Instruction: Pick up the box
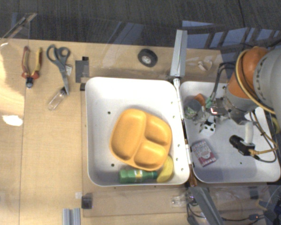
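My claw (210, 112) hangs low in the right bin (271, 175), near its back; I cannot tell its state. The box (203, 153) lies flat just ahead, apart, untouched.

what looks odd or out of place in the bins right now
In the left bin, the yellow divided tray lies upside down and askew, resting partly over a green bottle and a yellow fruit. The small box lies flat in the right bin.
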{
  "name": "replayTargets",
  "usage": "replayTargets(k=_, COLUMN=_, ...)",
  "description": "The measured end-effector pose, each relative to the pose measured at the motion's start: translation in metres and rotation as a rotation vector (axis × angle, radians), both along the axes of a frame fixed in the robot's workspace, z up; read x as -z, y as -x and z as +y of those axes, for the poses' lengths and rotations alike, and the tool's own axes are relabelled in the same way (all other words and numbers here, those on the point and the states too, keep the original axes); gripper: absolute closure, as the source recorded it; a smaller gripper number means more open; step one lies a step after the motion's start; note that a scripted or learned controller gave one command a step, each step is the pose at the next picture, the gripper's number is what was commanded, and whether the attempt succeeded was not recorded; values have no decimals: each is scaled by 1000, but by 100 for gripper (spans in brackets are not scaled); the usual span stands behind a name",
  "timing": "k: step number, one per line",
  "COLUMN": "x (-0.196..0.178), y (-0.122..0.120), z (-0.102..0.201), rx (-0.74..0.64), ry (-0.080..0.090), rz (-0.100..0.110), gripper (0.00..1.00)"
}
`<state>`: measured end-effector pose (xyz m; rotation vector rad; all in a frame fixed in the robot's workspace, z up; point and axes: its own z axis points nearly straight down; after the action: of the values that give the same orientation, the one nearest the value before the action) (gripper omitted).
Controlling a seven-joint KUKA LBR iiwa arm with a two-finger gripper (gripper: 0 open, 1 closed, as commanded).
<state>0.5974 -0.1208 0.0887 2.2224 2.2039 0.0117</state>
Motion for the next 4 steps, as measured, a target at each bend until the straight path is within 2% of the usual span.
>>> replayTargets(k=1, x=-2, y=104, z=19, rx=-29, ry=-2, rz=0, gripper=0)
replayTargets(k=2, x=-14, y=100, z=18, rx=-30, ry=4, rz=-13, gripper=100)
replayTargets(k=3, x=-14, y=100, z=18, rx=-30, ry=4, rz=-13, gripper=0)
replayTargets(k=4, x=-25, y=109, z=16, rx=-21, ry=-3, rz=9, gripper=0)
